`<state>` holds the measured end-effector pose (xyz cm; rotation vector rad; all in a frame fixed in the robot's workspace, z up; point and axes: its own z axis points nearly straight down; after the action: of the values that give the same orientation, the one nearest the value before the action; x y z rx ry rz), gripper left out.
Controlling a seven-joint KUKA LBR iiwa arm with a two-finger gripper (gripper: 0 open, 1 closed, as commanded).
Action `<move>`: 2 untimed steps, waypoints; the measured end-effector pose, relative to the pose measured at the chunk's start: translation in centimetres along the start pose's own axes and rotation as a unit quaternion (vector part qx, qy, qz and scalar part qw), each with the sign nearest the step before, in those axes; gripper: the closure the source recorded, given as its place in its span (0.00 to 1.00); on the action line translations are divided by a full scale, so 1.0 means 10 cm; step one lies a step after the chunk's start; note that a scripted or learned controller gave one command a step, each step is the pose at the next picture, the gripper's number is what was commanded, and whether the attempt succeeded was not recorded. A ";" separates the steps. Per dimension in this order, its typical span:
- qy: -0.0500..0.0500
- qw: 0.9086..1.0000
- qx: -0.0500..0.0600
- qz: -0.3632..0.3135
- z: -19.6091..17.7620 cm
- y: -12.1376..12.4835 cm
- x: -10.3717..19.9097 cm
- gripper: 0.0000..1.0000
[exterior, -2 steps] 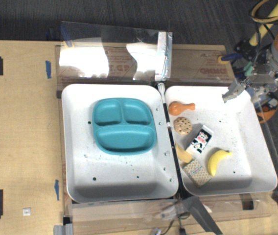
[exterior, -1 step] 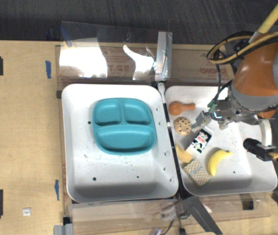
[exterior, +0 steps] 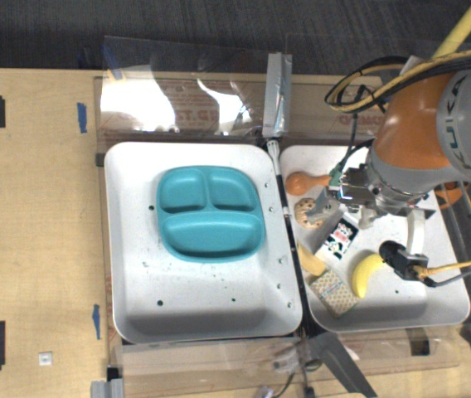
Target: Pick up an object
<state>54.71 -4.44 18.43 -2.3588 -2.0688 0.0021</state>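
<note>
A pale wooden bench (exterior: 28,222) fills the left side, marked with black tape corners and short blue tape strips, and dark carpet (exterior: 177,7) runs along the top. On the bench, the left white bin (exterior: 128,288) holds a teal divided tray (exterior: 211,211) lying flat near its middle. A clear plastic sheet (exterior: 177,98) stands behind this bin, catching glare. Just beside it, the right white bin (exterior: 447,301) holds a cluster of small things: an orange wooden piece (exterior: 302,181), a cookie-like piece (exterior: 305,211), a black-and-white card (exterior: 338,239), a yellow banana (exterior: 366,273) and a speckled tan block (exterior: 333,292). The gripper (exterior: 347,197) sits low over the card's upper end, beneath the grey and orange arm (exterior: 422,135); whether it is apart or together cannot be told.
</note>
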 end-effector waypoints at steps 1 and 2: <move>-0.001 1.000 -0.004 0.004 0.97 -0.59 -0.60 0.00; -0.001 0.998 -0.005 -0.068 0.97 0.43 -0.53 0.00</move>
<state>58.27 -10.25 8.72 -2.2202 -2.2301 -0.0070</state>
